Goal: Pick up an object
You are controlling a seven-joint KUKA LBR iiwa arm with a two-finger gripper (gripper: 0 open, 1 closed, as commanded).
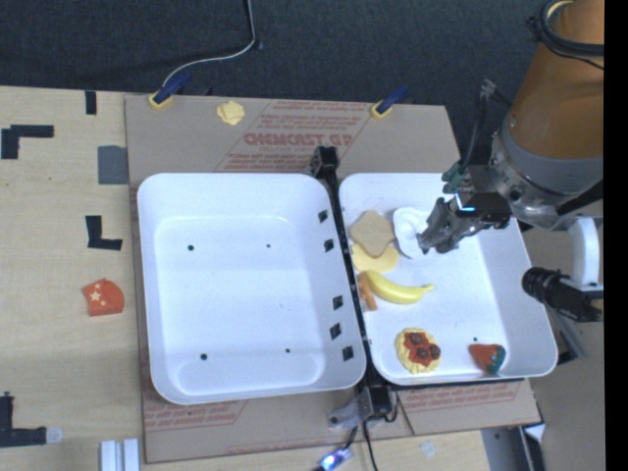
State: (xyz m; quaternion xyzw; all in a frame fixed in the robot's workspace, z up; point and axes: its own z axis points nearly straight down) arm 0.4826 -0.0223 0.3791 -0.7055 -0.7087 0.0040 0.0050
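Right now the gripper (435,237) hangs low in the right bin (510,292), just beside a small white thing (407,226) and a slice of toy bread (372,232), likely to grab one, but I cannot tell its state.

Right bin (510,292) contents: a tan bread slice (372,232) overlapping a yellow piece (381,259) near the divider; a white object (408,227) just beside; a banana (398,289) lying flat mid-bin; a small pizza (418,349) and a strawberry (487,357) along the front wall.
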